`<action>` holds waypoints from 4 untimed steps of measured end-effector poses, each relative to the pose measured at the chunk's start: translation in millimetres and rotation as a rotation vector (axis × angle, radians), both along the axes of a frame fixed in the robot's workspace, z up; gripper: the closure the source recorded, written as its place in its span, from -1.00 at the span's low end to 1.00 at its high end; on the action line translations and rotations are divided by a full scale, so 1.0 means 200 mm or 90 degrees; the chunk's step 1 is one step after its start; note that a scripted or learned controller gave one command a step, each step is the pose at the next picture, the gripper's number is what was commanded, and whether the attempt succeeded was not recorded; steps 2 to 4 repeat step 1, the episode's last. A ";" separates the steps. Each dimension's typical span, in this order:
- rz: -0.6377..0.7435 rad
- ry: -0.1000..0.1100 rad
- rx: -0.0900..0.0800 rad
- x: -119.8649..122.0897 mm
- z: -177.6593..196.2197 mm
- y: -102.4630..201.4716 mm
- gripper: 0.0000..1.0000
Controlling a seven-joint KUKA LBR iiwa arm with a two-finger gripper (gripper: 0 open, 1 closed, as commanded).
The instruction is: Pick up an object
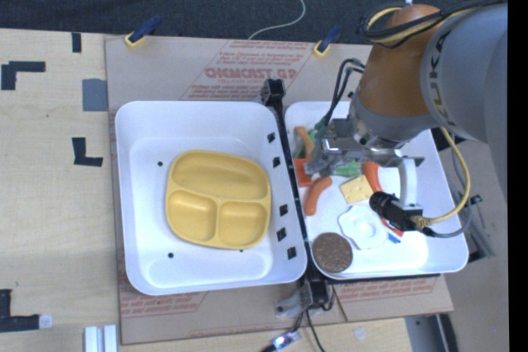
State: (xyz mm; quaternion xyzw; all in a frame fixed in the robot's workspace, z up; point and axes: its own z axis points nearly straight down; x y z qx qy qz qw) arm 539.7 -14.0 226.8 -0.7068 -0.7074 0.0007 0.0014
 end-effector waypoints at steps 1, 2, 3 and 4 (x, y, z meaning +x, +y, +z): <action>0.000 0.000 -0.001 0.00 -0.03 -0.02 1.00; 0.000 0.000 -0.001 0.00 -0.03 -0.02 1.00; 0.000 0.000 -0.001 0.00 -0.03 -0.02 1.00; 0.000 0.000 -0.001 0.00 -0.03 -0.02 1.00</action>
